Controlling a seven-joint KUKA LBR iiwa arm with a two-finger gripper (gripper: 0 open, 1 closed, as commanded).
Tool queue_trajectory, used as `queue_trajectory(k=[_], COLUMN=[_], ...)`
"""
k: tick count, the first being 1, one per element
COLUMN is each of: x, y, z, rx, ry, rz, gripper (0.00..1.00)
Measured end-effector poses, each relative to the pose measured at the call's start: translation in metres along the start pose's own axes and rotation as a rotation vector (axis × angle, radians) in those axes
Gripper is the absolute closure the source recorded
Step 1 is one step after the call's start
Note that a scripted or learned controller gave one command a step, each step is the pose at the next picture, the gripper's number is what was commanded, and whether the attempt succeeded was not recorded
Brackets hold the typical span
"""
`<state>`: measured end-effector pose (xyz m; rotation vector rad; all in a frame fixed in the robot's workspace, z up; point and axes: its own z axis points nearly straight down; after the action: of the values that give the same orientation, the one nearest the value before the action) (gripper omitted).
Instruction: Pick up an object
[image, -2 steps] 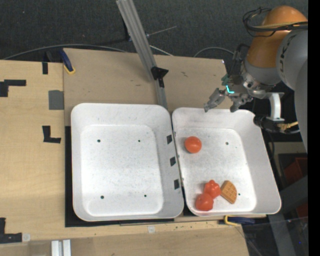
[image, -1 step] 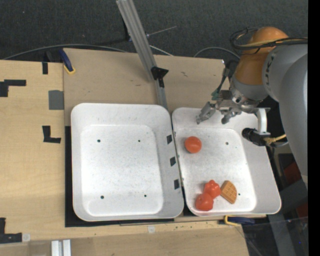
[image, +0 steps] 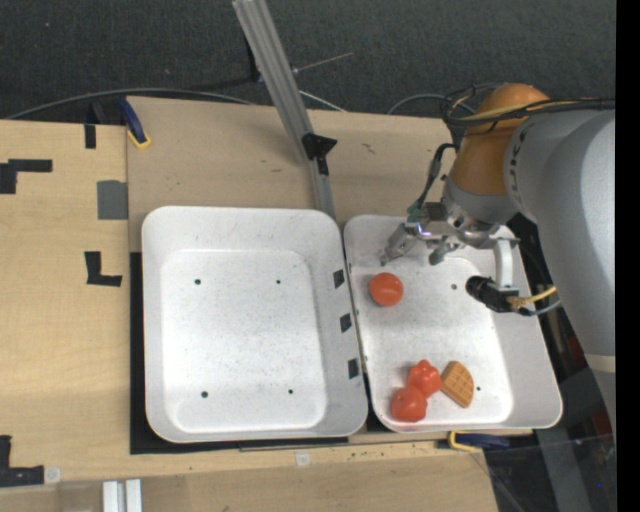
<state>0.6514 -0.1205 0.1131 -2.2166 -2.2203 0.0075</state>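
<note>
The arm is reaching in from the right, and its pincer (image: 411, 248) is hanging over the far end of the right bin (image: 520, 345). The two fingers are standing apart with nothing between them, so the pincer is released and the pick-up step is not yet done. The closest thing to grab is the round red-orange ball (image: 386, 289), which is sitting just near and a bit left of the fingers, alone on the white floor. It looks the same all the way round, so it is not pointing anywhere and has no long side. I think the next move is going down over the ball and squeezing it across its middle, since a round thing could roll away. A red pepper toy (image: 423, 377), a red tomato toy (image: 408, 404) and an orange waffle toy (image: 458, 384) are lying together at the near end. The left bin (image: 160, 300) is sitting beside it on the tabletop (image: 220, 150).
</note>
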Motion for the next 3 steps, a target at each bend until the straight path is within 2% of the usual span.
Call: queue_trajectory(k=[1, 2, 3], x=[0.001, 0.002, 0.004], y=[0.0, 0.0, -0.002], z=[0.026, 0.015, -0.028], rx=[-0.003, -0.005, -0.01], ry=[-0.001, -0.001, 0.0], rz=[-0.001, -0.002, 0.0], gripper=[0.0, 1.0, 1.0])
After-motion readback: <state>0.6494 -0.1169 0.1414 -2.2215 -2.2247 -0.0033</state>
